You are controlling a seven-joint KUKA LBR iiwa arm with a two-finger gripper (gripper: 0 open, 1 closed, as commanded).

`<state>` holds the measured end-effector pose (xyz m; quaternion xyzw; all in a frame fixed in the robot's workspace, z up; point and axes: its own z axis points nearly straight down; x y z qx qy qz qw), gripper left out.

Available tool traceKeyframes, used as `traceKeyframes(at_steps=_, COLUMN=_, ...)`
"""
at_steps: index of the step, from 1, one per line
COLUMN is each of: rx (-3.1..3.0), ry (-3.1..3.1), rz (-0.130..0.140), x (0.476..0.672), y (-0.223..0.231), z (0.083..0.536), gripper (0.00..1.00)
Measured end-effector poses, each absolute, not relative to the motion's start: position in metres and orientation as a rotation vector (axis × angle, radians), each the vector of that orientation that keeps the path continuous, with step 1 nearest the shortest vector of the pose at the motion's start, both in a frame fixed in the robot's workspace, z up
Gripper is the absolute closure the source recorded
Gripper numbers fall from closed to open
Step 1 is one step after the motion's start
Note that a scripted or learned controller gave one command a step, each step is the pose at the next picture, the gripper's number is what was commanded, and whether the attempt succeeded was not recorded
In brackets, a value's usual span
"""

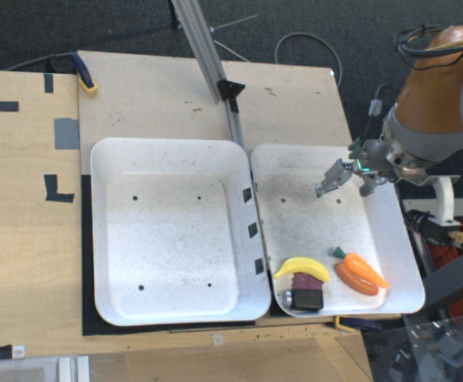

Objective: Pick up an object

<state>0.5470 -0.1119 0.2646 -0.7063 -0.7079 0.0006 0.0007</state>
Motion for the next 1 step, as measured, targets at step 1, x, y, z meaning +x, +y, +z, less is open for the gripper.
traceKeyframes(at_steps=1, rx=-2.216, ry=-2.219, rz=0.009, x=0.5506, y=-0.1090, z=0.2015, gripper=0.00)
